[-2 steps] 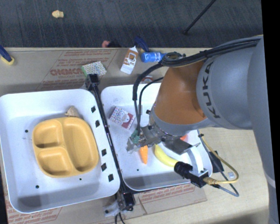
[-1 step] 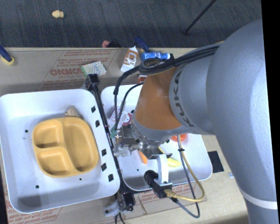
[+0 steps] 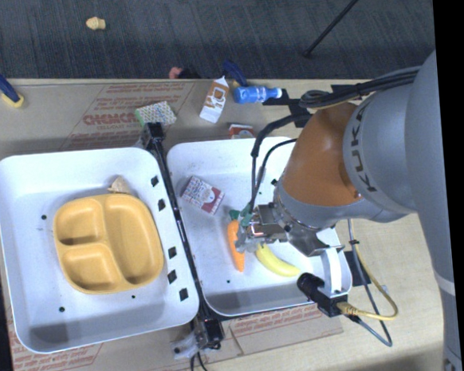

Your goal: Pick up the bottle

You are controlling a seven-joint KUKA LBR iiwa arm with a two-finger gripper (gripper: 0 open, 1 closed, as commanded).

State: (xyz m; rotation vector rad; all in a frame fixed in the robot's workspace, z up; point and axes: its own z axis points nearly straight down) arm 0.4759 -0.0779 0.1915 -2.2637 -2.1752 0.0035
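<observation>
Blue plastic catches the eye first: the bottle (image 3: 253, 94) lies on its side on the cardboard-covered tabletop (image 3: 90, 112), outside both bins, just beyond the far rim of the right bin (image 3: 225, 301). A small carton (image 3: 214, 100) lies beside it. The arm (image 3: 373, 153) reaches in from the right, its orange band above the wrist, and the fingers (image 3: 254, 228) hang low over the right bin, well apart from the bottle. Whether they are open or closed, I cannot tell from here. Right by them lie a carrot (image 3: 236, 248) and a banana (image 3: 276, 263); a small red-and-white packet (image 3: 201, 194) sits further back. The left bin (image 3: 21, 253) holds a yellow divided tray (image 3: 107, 242).
</observation>
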